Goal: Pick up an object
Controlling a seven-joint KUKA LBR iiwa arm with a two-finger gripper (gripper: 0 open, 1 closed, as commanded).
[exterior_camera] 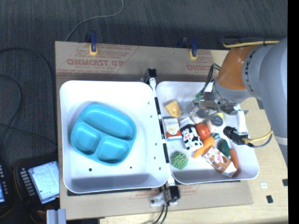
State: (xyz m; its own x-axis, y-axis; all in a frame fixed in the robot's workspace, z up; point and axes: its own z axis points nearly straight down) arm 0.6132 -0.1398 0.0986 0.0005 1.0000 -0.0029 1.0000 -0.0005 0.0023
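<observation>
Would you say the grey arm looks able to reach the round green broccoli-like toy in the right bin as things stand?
Probably yes. The round green broccoli-like toy lies by itself near the right bin's front-left corner, with nothing on top. The gripper sits over the same bin, farther back, so the way looks free.

Well left of the tool, a blue divided tray lies in the left white bin. Both bins sit on a brown board on the table, held by two clamps at its far edge, beyond the tool. A thin cable runs over the dark carpet. Far left of the tool and nearer the camera, a handheld pendant rests on the floor.
</observation>
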